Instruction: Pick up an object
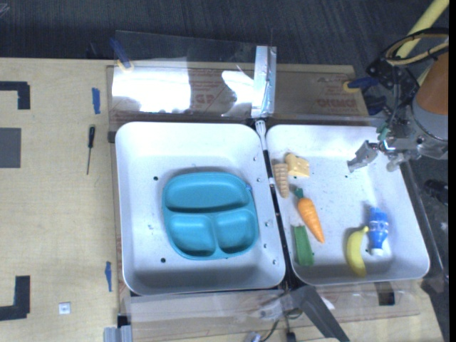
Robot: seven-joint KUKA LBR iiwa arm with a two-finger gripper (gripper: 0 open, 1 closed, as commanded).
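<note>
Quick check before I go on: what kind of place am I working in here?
Likely a robot lab test bench, not a kitchen: two white bins on a taped wooden bench, toy food such as a carrot and banana, and a blue divided tray.

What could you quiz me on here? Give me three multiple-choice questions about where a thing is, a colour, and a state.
1. Where does the blue divided tray lie?
A. left bin
B. right bin
C. on the bench

2. What colour is the toy carrot?
A. purple
B. orange
C. white

3. How does the tool stand to the banana?
A. gripping it
B. pressing on it
C. apart from it

Answers: 1 A, the tray sits inside the left bin. 2 B, its body is orange. 3 C, the tool is at the right bin's far corner, the banana near the front.
</note>
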